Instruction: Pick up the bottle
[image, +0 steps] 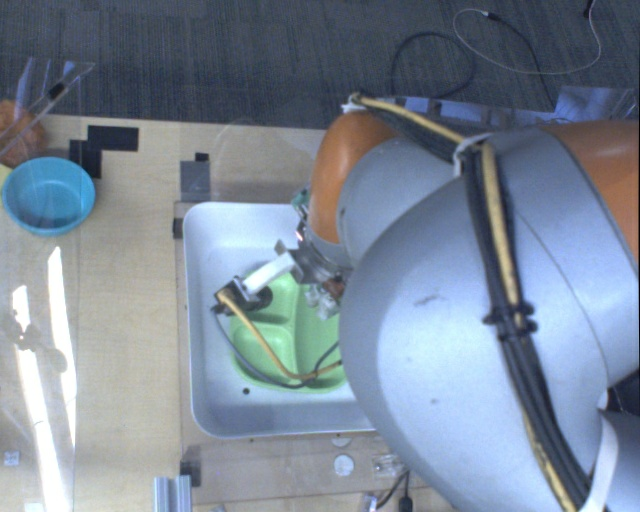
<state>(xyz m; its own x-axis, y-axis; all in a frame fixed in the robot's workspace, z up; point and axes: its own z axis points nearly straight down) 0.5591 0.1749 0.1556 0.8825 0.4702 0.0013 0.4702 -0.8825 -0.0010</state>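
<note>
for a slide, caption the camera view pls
Grey arm with its gripper at a green dish in a white bin, blue bowl on the bench

The pale wooden bench (130, 250) carries a shallow white bin (203, 340) near its middle. Well to the left of the bin and further back sits a round blue bowl (48, 195). Between the bowl and the bin, towards the bench's far edge, lies a flat black L-shaped mark (105, 142). A small grey block (196, 177) stands just behind the bin's far left corner. Just in front of the bin rests a small pale disc (343, 464), and a metal piece (172, 492) lies off its near left corner.
</note>
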